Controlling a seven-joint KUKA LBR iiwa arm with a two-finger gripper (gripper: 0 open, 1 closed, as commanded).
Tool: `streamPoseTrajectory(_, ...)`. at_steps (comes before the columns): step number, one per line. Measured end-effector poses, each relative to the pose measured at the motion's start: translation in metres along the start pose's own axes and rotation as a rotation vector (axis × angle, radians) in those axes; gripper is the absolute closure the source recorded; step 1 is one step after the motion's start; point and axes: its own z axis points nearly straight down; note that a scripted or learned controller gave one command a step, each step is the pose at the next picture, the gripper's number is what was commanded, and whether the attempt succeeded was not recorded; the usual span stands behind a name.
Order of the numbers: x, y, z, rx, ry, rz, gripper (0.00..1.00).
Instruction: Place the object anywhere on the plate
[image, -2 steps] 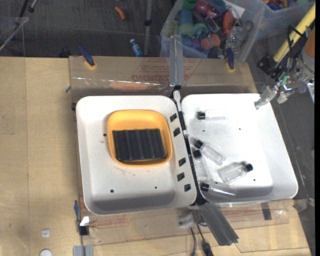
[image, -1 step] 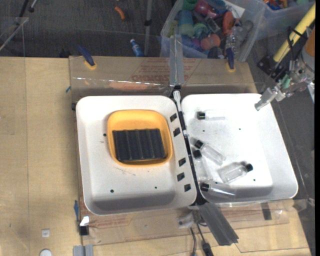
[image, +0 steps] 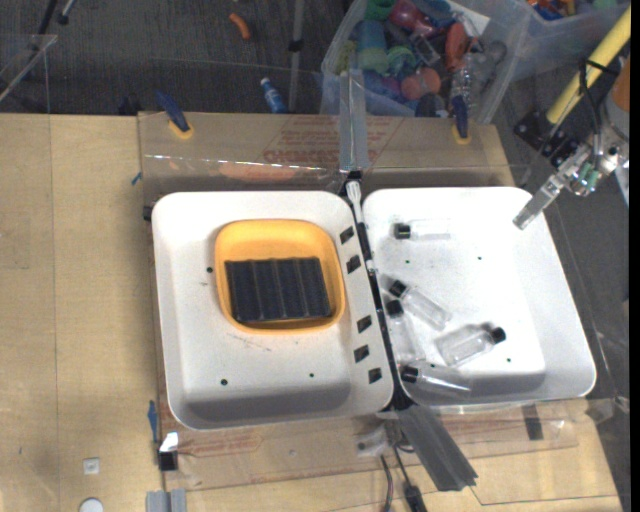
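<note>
The wooden surface (image: 70, 300) carries two shallow white bins side by side. In the left bin (image: 185, 300) sits the yellow plate (image: 280, 240), squarish with rounded corners, and a dark ribbed mat (image: 278, 288) lies across its middle; it is set near the centre of the bin, which leaves open approach from every side for a drop. A thin divider (image: 362, 290) with dark tabs parts the two bins, probably to keep loose things from rolling across.

In the right bin (image: 520, 260) lie several small clear vials with black caps, all on their sides: one (image: 418, 232) near the far edge, one (image: 415, 303) near the divider, one (image: 470, 343) further forward, and another (image: 428, 378) at the near rim. Any of them could be the object; none is on the plate yet.

The hand (image: 535, 208) hangs at the bin's far right corner, above the rim and well apart from the vials. Whether it is open or closed cannot be told, and nothing is seen in it. The pick seems not yet begun.
</note>
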Motion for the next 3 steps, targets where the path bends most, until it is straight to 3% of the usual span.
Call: streamPoseTrajectory(3, 0.0079, -0.0096, 0.0088, 0.000, 0.003, -0.465, 0.00)
